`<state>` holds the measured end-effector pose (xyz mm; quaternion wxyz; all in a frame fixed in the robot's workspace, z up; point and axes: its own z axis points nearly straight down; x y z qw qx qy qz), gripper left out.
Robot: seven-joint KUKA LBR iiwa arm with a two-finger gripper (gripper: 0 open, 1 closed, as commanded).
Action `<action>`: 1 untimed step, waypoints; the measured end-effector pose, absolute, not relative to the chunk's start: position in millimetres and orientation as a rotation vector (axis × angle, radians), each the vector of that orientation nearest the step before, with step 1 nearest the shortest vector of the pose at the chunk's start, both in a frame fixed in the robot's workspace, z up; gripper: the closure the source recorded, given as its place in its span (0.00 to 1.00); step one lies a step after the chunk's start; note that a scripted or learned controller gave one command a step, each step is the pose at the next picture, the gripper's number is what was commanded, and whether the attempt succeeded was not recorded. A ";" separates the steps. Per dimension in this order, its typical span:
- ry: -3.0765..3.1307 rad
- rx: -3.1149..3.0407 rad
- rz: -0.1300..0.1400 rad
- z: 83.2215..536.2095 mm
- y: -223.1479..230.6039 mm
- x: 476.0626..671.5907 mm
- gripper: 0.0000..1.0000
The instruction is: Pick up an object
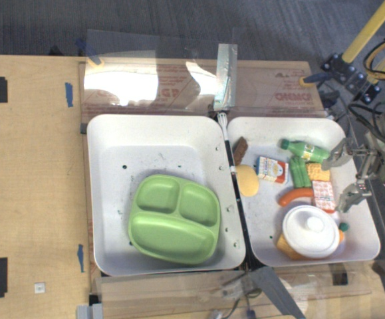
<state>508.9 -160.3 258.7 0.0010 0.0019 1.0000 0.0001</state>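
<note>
My gripper [344, 177] hangs over the right side of the right bin [364, 244], with its two metal fingers [339, 155] spread apart and nothing between them, so it is open. Just left of it lie a pink checkered packet [324, 195], an orange cracker [317, 172] and a green bottle [304, 151]. A small white and red carton [271, 169], a yellow rounded piece [248, 180], a dark brown piece [239, 149] and an orange sausage-like piece [294, 197] lie further left. A white round lidded dish [310, 230] sits at the bin's front.
The left bin [106, 145] holds a green divided plate [175, 218]. A metal divider post [225, 78] stands behind the bins, where clear sheeting lies. Cables and a yellow bar [372, 28] crowd the upper right. Cardboard bench surface [26, 178] stretches left.
</note>
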 end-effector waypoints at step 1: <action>3.097 0.529 0.002 199.3 -151.4 540.3 0.00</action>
